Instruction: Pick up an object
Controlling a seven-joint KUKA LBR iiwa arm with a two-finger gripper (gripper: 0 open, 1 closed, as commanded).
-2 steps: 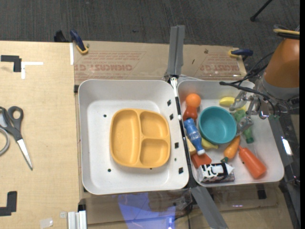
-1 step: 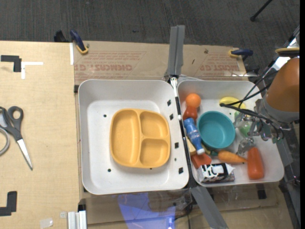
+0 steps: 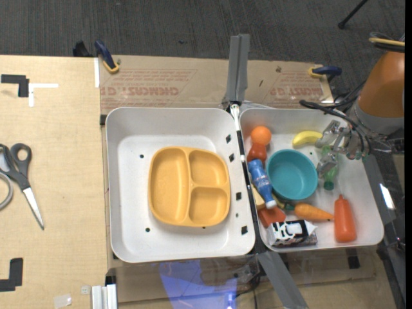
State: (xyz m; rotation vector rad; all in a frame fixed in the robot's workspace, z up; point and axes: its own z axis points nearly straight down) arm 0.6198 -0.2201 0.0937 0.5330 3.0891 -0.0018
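Observation:
My gripper (image 3: 335, 148) hangs low over the right part of the right bin (image 3: 373, 192), just right of a teal bowl (image 3: 292, 174) and a yellow banana (image 3: 307, 138). A small green object (image 3: 329, 172) lies directly below the gripper; whether they touch is unclear. Also in this bin are an orange ball (image 3: 261, 135), a blue bottle (image 3: 261, 180), a carrot (image 3: 313, 212), an orange-red bottle (image 3: 344, 219) and a black-and-white packet (image 3: 293, 232).
The left bin (image 3: 129, 192) holds a yellow divided plate (image 3: 190, 187). A grey divider bar (image 3: 237, 69) runs up between the bins. Scissors (image 3: 22, 179) lie on the wooden bench at the left. The arm's orange band (image 3: 385, 85) rises at the right.

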